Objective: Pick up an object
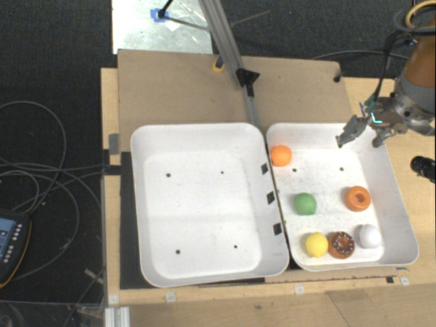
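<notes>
Two white bins are sitting side by side: the left bin point(146, 182) is holding nothing, and the right bin point(402, 240) is holding six things, one of each: an orange ball point(281, 155) at its far left, a green ball point(304, 204) mid-bin, a yellow ball point(316, 244), a chocolate doughnut point(341, 244), an orange ring point(357, 198) and a white ball point(369, 236) along the near side. The gripper point(364, 133) is hovering over the far right corner, jaws spread and carrying nothing. Judging from this, the green ball, standing apart, is the safest target; descending straight and centred should be avoiding a glancing miss.
</notes>
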